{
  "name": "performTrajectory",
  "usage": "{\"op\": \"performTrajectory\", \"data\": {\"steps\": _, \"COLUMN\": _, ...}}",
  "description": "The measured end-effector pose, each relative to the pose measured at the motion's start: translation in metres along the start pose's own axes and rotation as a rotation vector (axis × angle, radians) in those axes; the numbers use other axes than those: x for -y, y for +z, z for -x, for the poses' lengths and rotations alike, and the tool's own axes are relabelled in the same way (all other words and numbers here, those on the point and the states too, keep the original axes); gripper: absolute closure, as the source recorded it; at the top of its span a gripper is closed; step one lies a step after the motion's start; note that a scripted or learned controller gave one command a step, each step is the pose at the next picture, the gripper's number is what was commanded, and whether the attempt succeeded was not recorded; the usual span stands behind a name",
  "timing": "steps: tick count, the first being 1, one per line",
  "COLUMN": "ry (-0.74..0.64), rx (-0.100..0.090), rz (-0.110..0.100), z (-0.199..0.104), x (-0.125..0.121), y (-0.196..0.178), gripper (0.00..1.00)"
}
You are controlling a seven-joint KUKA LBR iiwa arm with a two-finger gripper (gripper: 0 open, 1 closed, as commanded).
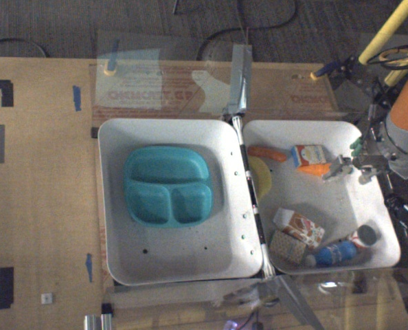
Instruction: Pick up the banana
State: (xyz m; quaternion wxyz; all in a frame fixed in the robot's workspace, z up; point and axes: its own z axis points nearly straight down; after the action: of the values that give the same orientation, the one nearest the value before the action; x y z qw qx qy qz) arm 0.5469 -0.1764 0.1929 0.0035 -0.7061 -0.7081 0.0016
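A cardboard-covered bench on grey carpet bears two white bins side by side, the left bin holding a teal divided tray. In the right bin the banana lies against the left wall, just below a carrot, with a small carton, a snack box and a water bottle scattered around. The gripper hangs over the bin's right side, well apart from the banana, and I cannot tell how its jaws stand.
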Motion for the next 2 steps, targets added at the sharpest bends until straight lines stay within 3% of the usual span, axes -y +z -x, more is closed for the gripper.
{"op": "performTrajectory", "data": {"steps": 1, "ry": 0.21, "rx": 0.0, "rz": 0.002, "z": 0.0209, "x": 0.0214, "y": 0.101, "gripper": 0.0}}
{"op": "performTrajectory", "data": {"steps": 2, "ry": 0.217, "rx": 0.0, "rz": -0.002, "z": 0.0237, "x": 0.0235, "y": 0.0945, "gripper": 1.0}}
